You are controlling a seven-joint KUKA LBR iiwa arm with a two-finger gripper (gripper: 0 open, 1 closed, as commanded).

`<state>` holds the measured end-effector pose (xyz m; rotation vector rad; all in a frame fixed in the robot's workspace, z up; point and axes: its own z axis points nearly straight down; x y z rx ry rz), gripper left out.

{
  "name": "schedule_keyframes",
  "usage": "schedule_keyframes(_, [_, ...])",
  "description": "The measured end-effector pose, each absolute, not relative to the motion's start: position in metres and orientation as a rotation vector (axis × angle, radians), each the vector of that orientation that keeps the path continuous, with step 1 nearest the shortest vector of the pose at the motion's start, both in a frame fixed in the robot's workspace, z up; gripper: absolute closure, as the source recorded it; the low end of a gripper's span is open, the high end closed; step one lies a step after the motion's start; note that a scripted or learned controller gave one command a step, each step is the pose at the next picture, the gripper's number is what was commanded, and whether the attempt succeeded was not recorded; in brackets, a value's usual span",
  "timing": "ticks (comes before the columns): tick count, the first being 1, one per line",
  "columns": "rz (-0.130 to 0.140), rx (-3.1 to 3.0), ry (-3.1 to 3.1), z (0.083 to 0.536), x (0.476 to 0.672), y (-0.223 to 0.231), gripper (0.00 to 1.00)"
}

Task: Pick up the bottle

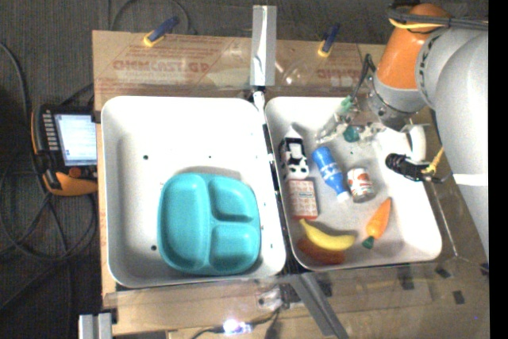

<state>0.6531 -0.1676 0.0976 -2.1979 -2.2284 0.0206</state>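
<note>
The gripper (347, 125) hangs over the far part of the right bin (413, 246); whether it is parted or closed cannot be told from this slant. Just below it lies the bottle (329, 171), a smooth blue cylinder with a white cap, tilted across the bin floor. Beside it sit a small red-and-white can (360, 184), a flat labelled packet (302, 198) and a black-and-white cow figure (295, 158). Nearer the front rest a curved yellow banana (327, 234) and an orange carrot (378, 221). The left bin (127, 131) holds a glossy teal divided tray (209, 225).
</note>
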Motion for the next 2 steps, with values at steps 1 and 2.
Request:
schedule_keyframes(1, [0.042, -2.197, -2.222, 0.103, 0.650, -0.172, 1.00])
schedule_keyframes(2, [0.007, -2.370, -2.054, 0.181, 0.600, -0.089, 1.00])
